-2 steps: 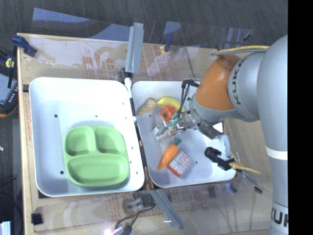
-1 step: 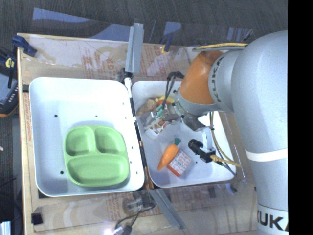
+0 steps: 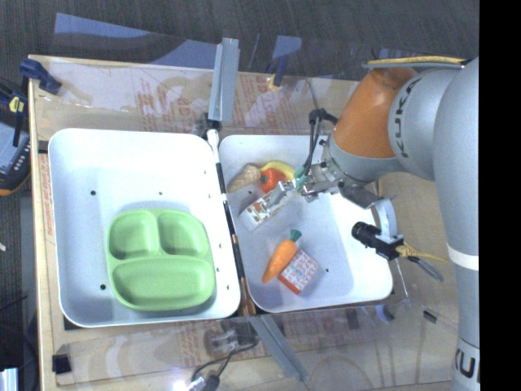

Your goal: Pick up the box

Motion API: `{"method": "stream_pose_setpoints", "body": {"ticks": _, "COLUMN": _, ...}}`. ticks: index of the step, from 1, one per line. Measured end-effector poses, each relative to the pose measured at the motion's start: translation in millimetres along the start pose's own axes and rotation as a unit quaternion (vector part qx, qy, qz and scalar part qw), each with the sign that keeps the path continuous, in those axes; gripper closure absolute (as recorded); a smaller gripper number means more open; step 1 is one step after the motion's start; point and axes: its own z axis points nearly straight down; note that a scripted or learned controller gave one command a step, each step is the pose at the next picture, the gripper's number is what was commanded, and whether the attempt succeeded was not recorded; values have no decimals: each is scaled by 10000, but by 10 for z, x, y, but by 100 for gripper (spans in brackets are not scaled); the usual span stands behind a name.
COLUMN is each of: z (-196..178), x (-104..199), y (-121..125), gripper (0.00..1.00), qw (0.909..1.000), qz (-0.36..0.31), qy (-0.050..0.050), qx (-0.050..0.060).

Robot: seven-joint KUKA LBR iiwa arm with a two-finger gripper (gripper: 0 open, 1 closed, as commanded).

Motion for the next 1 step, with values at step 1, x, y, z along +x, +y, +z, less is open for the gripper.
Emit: {"method": "stream_pose_setpoints", "body": {"ticks": 1, "z": 399, "x": 266, "y": -900, "gripper": 0, "qw": 9995, "qz": -315, "qy": 12, "qx": 18}}
